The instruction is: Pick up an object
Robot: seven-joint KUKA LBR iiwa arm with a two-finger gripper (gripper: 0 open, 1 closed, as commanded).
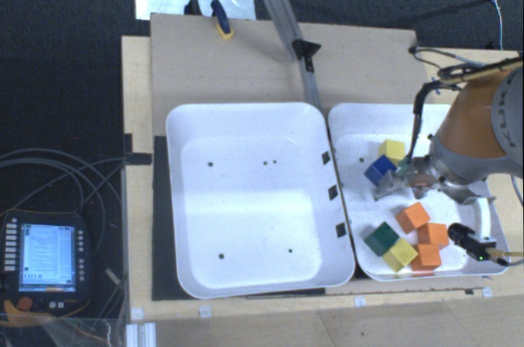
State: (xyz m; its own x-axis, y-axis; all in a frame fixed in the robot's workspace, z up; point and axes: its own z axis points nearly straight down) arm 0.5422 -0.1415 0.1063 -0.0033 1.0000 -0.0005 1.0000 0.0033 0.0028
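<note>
On the floor at the far left sits a teach pendant (42, 259) with its screen lit and cables looping off it, well clear of the bench. Next comes the left bin (182, 173), with just a few dark specks on its floor. Across the divider, the right bin (348, 124) holds all the blocks: a blue block (379, 170) with a yellow block (393, 149) just behind it, touching or nearly so, then nearer the front a green block (381, 238) pressed against another yellow block (402, 254), and three orange blocks (427, 236) bunched beside those. The gripper (396, 183) hangs low over the bin, just right of the blue block and close above it. Whether its fingers are apart or together I can't make out from here, nor can I see anything caught in it. The blue block looks the likeliest target. These look like small, rigid, light cubes with smooth flat faces, so I'd guess they won't crush but could squirt out of a skewed pinch. The best hold would be across two opposite flat sides, though the yellow neighbour crowds one side.
</note>
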